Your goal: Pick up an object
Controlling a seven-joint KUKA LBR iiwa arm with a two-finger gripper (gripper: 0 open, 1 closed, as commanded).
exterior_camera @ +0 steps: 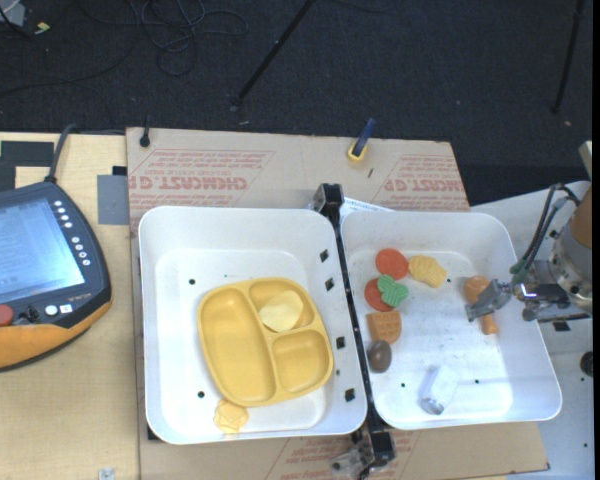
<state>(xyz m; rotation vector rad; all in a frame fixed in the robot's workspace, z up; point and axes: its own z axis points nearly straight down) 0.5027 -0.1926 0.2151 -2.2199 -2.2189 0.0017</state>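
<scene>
My gripper (485, 306) reaches into the right bin (525, 393) from the right and hovers near its right wall. It sits right over an orange toy food piece (476, 288), which shows on both sides of the gripper tip. Further left in the same bin lie a red round piece (390, 262), a green piece (392, 291), a yellow corn-like piece (427, 270), an orange square piece (384, 325) and a brown piece (379, 355). A pale clear item (431, 388) lies near the front.
The left bin (170, 258) holds a yellow divided tray (235, 353) with a pale chip-like piece (280, 314) in it, and a small yellow piece (231, 417) by its front wall. A black divider (346, 308) separates the bins. A teach pendant (35, 268) sits at far left.
</scene>
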